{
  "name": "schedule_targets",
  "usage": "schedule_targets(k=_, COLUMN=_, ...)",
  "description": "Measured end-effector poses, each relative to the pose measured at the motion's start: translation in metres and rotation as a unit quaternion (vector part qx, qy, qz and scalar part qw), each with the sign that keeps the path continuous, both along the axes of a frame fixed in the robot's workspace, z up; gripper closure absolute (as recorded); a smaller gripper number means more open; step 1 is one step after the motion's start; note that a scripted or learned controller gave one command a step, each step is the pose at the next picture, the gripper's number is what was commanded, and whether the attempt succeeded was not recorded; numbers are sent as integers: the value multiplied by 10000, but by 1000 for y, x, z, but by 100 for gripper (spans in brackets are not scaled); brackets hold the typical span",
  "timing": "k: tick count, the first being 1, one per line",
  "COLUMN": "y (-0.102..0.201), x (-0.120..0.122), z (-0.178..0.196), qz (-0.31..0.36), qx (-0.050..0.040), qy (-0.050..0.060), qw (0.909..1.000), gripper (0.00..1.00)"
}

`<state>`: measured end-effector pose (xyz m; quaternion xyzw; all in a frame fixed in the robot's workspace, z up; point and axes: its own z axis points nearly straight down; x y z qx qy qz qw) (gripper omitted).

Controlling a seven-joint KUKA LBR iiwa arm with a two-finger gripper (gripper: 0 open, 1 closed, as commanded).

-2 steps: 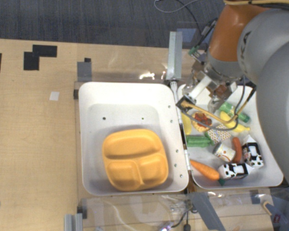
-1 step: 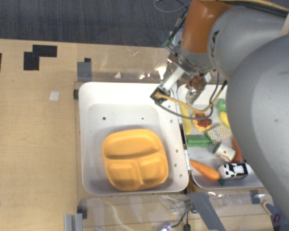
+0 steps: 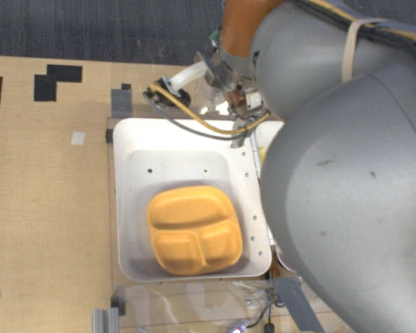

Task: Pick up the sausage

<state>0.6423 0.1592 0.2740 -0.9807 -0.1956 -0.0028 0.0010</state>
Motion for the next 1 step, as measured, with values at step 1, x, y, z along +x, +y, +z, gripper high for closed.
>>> schedule_targets(k=1, y=-56, x=-17, z=142, qz=474, qx=-12, qy=-10, qw=9989, gripper=0)
